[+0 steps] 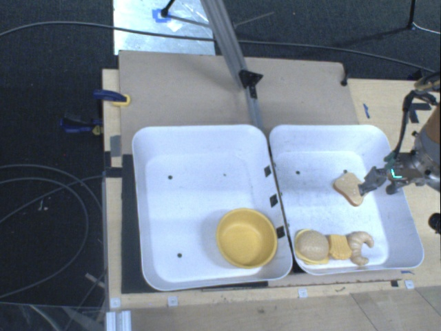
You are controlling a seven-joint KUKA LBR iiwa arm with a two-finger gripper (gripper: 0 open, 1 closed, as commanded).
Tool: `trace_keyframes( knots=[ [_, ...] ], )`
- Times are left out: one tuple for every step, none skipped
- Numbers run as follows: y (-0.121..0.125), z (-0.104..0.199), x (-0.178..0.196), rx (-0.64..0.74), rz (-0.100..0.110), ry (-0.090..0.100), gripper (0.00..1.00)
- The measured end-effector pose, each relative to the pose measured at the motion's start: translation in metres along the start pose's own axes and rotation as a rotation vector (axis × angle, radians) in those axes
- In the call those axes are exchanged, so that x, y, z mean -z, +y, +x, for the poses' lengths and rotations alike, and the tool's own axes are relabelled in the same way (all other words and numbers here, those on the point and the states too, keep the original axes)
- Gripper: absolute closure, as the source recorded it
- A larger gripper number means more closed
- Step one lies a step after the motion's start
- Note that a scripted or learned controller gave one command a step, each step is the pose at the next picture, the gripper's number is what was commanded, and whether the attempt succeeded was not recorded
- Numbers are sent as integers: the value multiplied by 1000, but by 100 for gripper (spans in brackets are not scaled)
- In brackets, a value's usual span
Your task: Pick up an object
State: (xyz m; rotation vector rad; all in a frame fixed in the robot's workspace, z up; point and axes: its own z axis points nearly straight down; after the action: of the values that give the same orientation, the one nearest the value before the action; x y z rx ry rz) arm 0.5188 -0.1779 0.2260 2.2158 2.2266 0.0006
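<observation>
Overhead view of two white bins. In the right bin point(324, 143), the gripper point(375, 180) reaches in from the bin's right rim, its tip touching a tan bread-like piece point(349, 187); whether the jaws grip it cannot be told. The piece seems unlifted, so picking up remains. A yellow bowl point(247, 236) sits in the left bin point(193, 143)

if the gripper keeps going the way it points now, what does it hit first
Most likely the tan bread-like piece in the right bin: the gripper points left at it from close by. Height above the bin floor is unclear from this slanted view.
</observation>
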Motion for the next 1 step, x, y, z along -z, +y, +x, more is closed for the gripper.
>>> trace_keyframes(
  knots=[
    [0,0,1,0,-2,0,0]
  ],
)
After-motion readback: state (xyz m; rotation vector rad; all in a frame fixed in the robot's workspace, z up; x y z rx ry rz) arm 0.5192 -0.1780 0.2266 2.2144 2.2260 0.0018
